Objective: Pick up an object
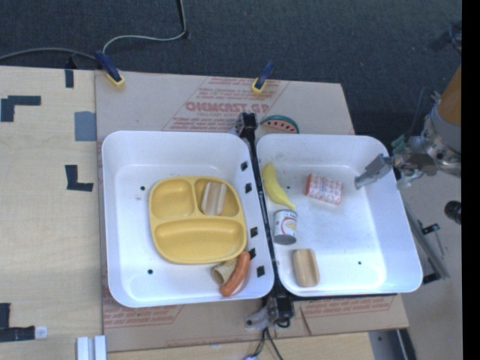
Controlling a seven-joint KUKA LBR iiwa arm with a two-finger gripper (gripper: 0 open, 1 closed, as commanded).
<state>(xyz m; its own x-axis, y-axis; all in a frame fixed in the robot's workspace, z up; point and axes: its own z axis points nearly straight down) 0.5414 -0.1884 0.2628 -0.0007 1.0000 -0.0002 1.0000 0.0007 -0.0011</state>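
The right bin (390,223) holds a yellow banana (277,187) by its left wall, a small can (285,226) just below it, a red-and-white packet (324,189) in the middle, and a tan bun (304,267) near the front. My gripper (370,175) hangs over the right bin's upper right part, to the right of the packet and apart from it, with nothing seen in it. The arm (439,137) comes in from the right edge.
The left bin (124,201) holds a yellow divided plate (196,221) with a bread piece (214,197) in one compartment. A sausage (237,274) and a tan cone-shaped piece (222,271) lie at its front. Cardboard (217,103) with yellow clamps (112,73) lies beneath both bins.
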